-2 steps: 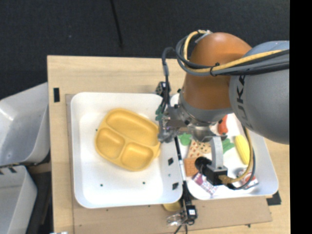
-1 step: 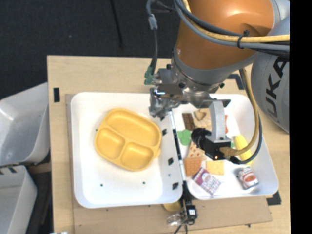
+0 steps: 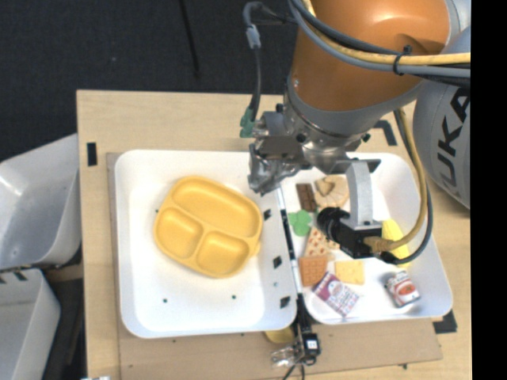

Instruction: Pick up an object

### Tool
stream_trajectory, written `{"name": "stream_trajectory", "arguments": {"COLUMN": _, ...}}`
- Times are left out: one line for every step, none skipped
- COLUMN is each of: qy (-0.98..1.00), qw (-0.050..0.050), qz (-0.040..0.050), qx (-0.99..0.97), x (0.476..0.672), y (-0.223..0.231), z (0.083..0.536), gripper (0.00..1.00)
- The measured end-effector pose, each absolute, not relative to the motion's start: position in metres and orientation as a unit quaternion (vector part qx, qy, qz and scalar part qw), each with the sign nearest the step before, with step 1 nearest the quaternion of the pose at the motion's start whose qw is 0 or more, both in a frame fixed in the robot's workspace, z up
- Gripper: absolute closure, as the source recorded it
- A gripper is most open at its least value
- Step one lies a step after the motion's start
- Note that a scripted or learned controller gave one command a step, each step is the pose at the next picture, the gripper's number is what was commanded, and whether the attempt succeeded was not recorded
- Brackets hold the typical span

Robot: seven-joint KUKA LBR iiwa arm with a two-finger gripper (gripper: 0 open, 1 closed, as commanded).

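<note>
You are looking down on a pale wooden bench (image 3: 99, 125) with dark floor behind it and two shallow white bins side by side. The left bin (image 3: 142, 307) carries a yellow divided plate (image 3: 207, 226) lying flat near its middle. The right bin (image 3: 432, 287) holds a clutter of small play-food pieces: a green piece (image 3: 300, 222) against the inner wall, crackers (image 3: 315, 256), a yellow cheese square (image 3: 349, 271), a purple-and-white packet (image 3: 337, 295) near the front edge, and a small red-labelled can (image 3: 402, 288) toward the front right corner.

The gripper (image 3: 265, 172) hangs over the dividing wall at the back of the bins; you cannot tell from this angle how the jaws stand or whether anything is in them.

Any of the small pieces would likely be light and stiff. The can looks the easiest to take: rigid, rounded, standing clear of its neighbours, best pinched across its body. The flat crackers and cheese lie low and overlapping, so expect them to slip.
</note>
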State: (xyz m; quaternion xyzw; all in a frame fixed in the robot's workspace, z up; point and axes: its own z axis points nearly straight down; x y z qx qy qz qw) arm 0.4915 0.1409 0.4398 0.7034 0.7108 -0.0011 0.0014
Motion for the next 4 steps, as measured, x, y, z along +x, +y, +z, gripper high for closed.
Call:
{"name": "stream_trajectory", "arguments": {"qy": 0.705, "qw": -0.001, "qz": -0.0044, "qx": 0.709, "x": 0.489, "y": 0.078, "z": 0.356, "gripper": 1.00}}
{"name": "stream_trajectory", "arguments": {"qy": 0.707, "qw": -0.001, "qz": -0.0025, "qx": 0.707, "x": 0.490, "y": 0.092, "z": 0.299, "gripper": 1.00}}
{"name": "stream_trajectory", "arguments": {"qy": 0.707, "qw": 0.005, "qz": 0.0055, "qx": 0.707, "x": 0.491, "y": 0.068, "z": 0.429, "gripper": 1.00}}
{"name": "stream_trajectory", "arguments": {"qy": 0.711, "qw": 0.002, "qz": -0.0004, "qx": 0.703, "x": 0.491, "y": 0.068, "z": 0.433, "gripper": 1.00}}
